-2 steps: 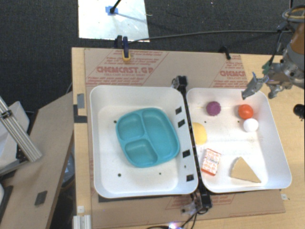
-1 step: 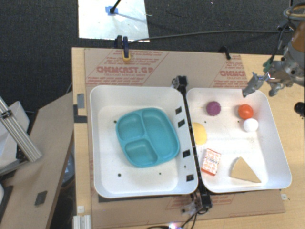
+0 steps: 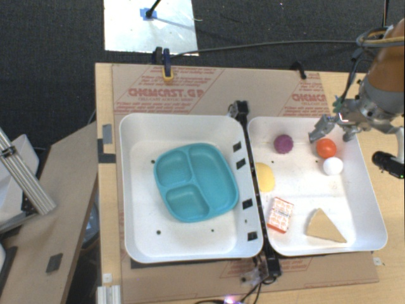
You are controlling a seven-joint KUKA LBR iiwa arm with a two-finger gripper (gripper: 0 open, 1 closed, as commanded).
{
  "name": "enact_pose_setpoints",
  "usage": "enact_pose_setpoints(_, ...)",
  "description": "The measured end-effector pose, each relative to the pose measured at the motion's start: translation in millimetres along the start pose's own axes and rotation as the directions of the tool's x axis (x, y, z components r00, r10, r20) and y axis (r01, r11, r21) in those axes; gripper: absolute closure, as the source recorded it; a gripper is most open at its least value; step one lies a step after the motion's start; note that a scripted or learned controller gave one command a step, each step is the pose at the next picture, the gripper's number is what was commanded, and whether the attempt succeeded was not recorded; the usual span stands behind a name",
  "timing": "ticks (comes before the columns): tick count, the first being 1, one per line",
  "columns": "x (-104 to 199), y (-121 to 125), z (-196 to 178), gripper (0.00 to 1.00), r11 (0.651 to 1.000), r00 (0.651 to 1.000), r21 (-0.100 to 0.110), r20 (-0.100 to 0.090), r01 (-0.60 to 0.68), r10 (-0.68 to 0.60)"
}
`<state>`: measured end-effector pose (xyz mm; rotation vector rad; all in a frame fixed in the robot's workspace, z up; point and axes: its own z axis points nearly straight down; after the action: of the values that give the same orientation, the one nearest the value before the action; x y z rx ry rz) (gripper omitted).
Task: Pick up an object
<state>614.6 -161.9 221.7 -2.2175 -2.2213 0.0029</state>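
My claw (image 3: 334, 126) hangs over the far part of the right bin (image 3: 364, 189), and I cannot tell how it is set or whether it has hold of anything. Just beside it lies an orange ball (image 3: 326, 148), with a white ball (image 3: 333, 166) touching it on the near side. A purple ball (image 3: 283, 144) sits to their left. By the bin's left wall is a yellow piece (image 3: 266, 177), nearer a small red and white box (image 3: 280, 215), and a tan wedge (image 3: 325, 226) to the right of the box. The left bin (image 3: 142, 170) holds a teal divided tray (image 3: 195, 181). Both bins rest on the surface (image 3: 209, 87).
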Motion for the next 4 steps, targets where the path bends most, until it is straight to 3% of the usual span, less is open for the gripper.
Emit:
enact_pose_setpoints(2, 1.4, -1.4, 105.7, 0.00, 1.000, 1.000, -0.002, 0.001, 0.000, 0.000)
enact_pose_setpoints(3, 0.9, 0.6, 91.8, 1.00, 1.000, 1.000, -0.009, 0.002, 0.000, 0.000)
enact_pose_setpoints(4, 3.7, 5.6, 27.2, 1.00, 1.000, 1.000, -0.012, 0.003, 0.003, -0.003)
